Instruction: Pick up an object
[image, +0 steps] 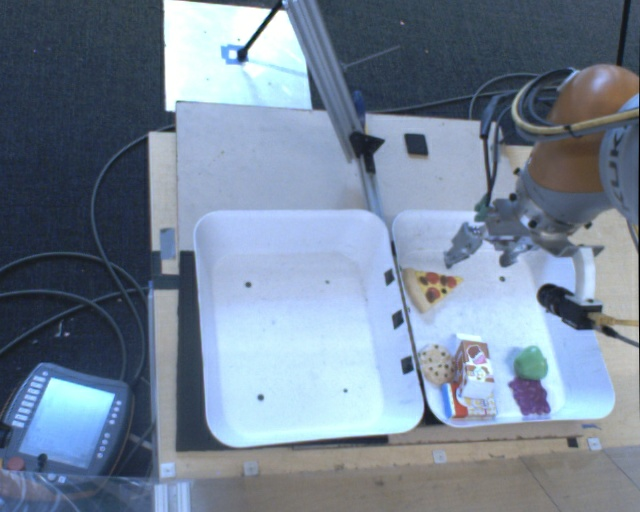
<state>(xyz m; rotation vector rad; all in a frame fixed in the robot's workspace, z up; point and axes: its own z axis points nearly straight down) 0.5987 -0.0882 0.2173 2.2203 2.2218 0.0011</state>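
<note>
Pizza slice (431, 287) unobstructed below pincer (489, 248); pincer spread, nothing between fingers.

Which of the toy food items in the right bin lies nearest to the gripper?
The pizza slice, lying alone just below and left of the gripper. The cookie, carton, green piece and purple grapes cluster at the bin's near edge.

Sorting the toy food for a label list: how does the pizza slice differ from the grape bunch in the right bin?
The pizza slice is a flat yellow wedge with red spots; the grape bunch is a lumpy purple cluster. The pizza slice lies by the bin's left wall, near the middle; the grape bunch lies at the near right corner, touching a green piece. Both rest on the right bin floor, ungrasped.
</note>
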